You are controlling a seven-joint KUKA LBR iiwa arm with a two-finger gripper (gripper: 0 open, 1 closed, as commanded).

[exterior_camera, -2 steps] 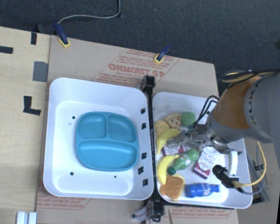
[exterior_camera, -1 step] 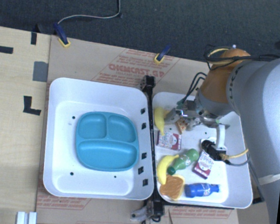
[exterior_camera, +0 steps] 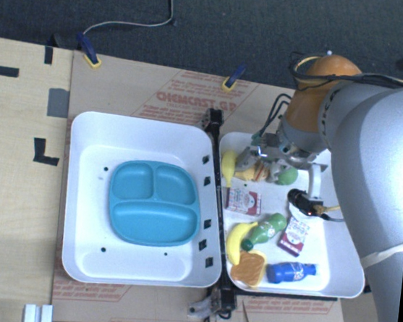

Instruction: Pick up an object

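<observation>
Step in hand: approach and descent, no pick made yet. The tool [exterior_camera: 260, 155] sits low over the right bin [exterior_camera: 326, 241] at about 11 o'clock of that bin. It is directly above a tan-and-orange food piece [exterior_camera: 257, 173]. Whether the tool is spread or pressed together cannot be told from this slant. Nothing is seen pinched in it.

Likely target (judgement): the food piece. It lies on the bin floor, hemmed in by the upper banana [exterior_camera: 227, 167] at its 9 o'clock and a green ball [exterior_camera: 287, 177] at its 3 o'clock.

Next move calls for: a straight drop onto the food piece alone, closing across its narrow side without catching either neighbour, then a clean lift.

Count, right bin:
- bananas: 2, the upper one and the lower banana [exterior_camera: 235, 242] at 7 o'clock
- red-and-white packets: 2, the left packet [exterior_camera: 243, 199] and the right packet [exterior_camera: 295, 234]
- bottles: 2, the green bottle [exterior_camera: 266, 230] and the blue bottle [exterior_camera: 291, 271]
- toast [exterior_camera: 249, 269]: 1
- green ball: 1
- food piece: 1

Count, left bin [exterior_camera: 83, 178]: 1 blue divided plate [exterior_camera: 155, 203].

Both bins rest on the tabletop [exterior_camera: 8, 191].
</observation>
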